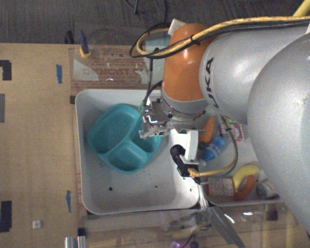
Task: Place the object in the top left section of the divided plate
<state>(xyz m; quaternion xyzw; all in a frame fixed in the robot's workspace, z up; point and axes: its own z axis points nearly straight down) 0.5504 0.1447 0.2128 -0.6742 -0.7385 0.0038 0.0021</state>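
A teal divided plate [109,130] lies in the left white bin [124,192], toward its upper half. Its raised ridges split it into a large section on the left and smaller ones on the lower right. My gripper [152,124] hangs over the plate's right edge, under the orange band of the arm [183,74]. The wrist and its metal mount hide that part of the plate. I see no object clearly between the gripper's parts.
The right bin [237,200] holds several items: an orange carrot-like piece [209,130], a blue bottle [215,148], a yellow banana [245,173] and packets. The grey arm [263,102] covers most of that bin. Cardboard bench [31,138] lies left.
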